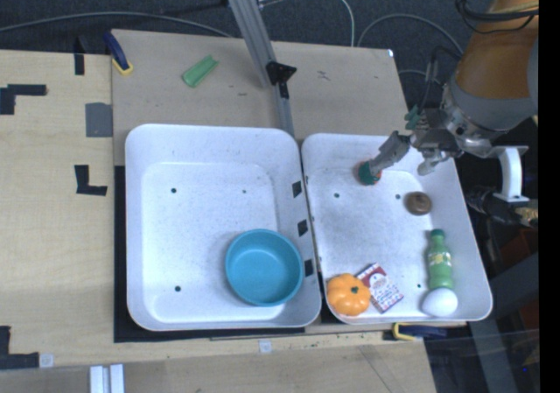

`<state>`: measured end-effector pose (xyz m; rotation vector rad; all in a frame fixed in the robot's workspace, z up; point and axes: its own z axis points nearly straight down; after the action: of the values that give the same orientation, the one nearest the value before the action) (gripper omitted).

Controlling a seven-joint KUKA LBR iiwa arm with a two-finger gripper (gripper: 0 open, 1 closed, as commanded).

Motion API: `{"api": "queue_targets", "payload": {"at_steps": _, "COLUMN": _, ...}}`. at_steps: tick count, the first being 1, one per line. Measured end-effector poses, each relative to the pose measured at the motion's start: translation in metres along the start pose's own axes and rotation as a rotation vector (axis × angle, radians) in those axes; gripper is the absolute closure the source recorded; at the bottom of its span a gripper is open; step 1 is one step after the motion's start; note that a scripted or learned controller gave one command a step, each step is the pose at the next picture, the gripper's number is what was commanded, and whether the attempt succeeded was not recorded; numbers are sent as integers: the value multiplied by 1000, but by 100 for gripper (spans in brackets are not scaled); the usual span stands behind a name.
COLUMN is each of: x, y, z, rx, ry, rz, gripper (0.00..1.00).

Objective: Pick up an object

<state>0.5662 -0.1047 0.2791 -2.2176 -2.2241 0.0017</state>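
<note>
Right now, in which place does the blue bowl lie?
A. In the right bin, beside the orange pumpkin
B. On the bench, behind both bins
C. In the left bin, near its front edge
C: the blue bowl sits inside the left bin, close to its front edge.

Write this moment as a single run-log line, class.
gripper: over right bin, far end | grasp: unclear | near bin end: pumpkin, green bottle, egg | left bin: blue bowl

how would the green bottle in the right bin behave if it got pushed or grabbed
The green bottle lies on its side, so its round body would probably roll when nudged. It looks smooth and glossy, so likely slippery to grip. The white egg-shaped object touches its lower end and would probably shift too.
</note>
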Motion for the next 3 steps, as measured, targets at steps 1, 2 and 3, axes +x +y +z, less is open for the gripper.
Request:
{"api": "queue_targets", "payload": {"at_steps": 1, "x": 0, "y": 0, "z": 0, "rx": 0, "ry": 0, "rz": 0, "gripper": 0}}
{"api": "queue_targets", "payload": {"at_steps": 2, "x": -8, "y": -5, "z": 58, "rx": 6, "ry": 0, "rz": 3, "gripper": 0}}
{"api": "queue_targets", "payload": {"at_steps": 3, "x": -5, "y": -4, "z": 122, "rx": 7, "ry": 1, "rz": 2, "gripper": 0}}
